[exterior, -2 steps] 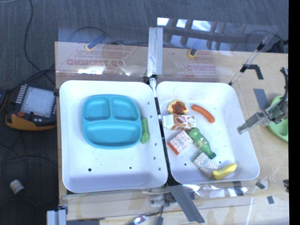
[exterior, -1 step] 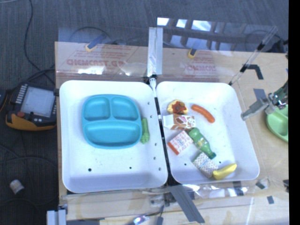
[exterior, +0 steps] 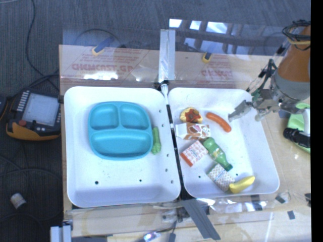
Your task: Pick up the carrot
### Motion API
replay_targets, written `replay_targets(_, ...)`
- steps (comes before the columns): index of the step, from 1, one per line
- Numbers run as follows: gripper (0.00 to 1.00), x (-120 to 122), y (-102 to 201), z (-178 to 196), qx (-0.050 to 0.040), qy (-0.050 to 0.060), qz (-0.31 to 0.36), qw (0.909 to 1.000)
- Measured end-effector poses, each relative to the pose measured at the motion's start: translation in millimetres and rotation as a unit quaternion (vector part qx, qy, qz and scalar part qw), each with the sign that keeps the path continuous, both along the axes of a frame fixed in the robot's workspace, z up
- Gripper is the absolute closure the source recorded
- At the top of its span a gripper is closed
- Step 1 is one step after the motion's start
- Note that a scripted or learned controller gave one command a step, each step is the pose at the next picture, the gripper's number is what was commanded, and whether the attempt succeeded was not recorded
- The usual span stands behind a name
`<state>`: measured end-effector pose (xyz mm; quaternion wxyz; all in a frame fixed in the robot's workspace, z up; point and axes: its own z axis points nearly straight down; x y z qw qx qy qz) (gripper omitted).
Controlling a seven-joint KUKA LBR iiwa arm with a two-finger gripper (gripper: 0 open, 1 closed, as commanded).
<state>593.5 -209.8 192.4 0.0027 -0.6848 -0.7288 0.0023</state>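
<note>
A blue tray sits in the left bin, with a green pod lying just beside its right edge. In the right bin, food toys cluster toward the left wall: a pizza slice, a printed packet, a red-and-white box, a green bottle, a checked packet and a banana near the front rim. The carrot, an orange-red stick, lies apart from the cluster on bare bin floor, its long axis running from upper left down to lower right.

The gripper hangs over the bin's upper right area, fingers spread and grasping nothing. The carrot lies to its left and slightly toward the front, close but not touching; the nearer fingertip points at the carrot's lower-right end. The approach looks barely begun. The coming move likely calls for a short shift leftward and a descent, with the fingers turned to close across the slanted body rather than along it.
</note>
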Motion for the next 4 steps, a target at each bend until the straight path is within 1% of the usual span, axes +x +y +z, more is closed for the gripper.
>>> replay_targets(1,0.0,57.0,-3.0,-91.7,0.0026,-0.004,-0.107,0.9943)
replay_targets(2,0.0,53.8,7.5,-101.2,-0.0016,-0.009,-0.113,0.9935)
replay_targets(3,0.0,-2.1,8.6,-100.2,0.001,-0.011,-0.126,0.992)
replay_targets(4,1.0,-2.7,7.7,-96.4,0.0006,-0.008,-0.125,0.9921)
